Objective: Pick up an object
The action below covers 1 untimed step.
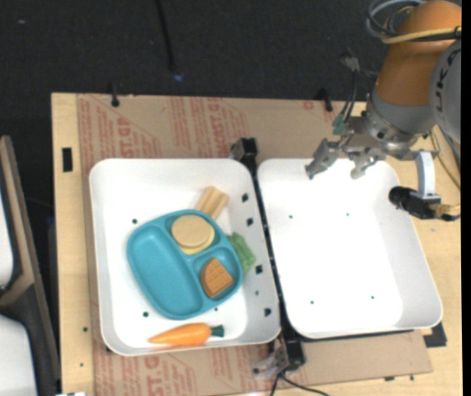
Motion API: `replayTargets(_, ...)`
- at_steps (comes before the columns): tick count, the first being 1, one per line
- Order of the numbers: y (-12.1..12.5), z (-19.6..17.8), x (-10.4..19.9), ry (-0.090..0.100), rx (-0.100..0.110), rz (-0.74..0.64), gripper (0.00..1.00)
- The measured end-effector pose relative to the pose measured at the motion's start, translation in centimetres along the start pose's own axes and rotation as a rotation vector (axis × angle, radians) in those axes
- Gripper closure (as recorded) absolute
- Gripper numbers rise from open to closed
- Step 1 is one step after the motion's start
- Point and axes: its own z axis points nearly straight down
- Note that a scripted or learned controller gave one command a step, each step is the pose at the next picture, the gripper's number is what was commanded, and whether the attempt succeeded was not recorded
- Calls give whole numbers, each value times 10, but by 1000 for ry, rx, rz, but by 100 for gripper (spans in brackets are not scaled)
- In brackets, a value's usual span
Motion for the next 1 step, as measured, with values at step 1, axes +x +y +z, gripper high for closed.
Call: replayTargets(1,16,56,-16,0,6,1,0)
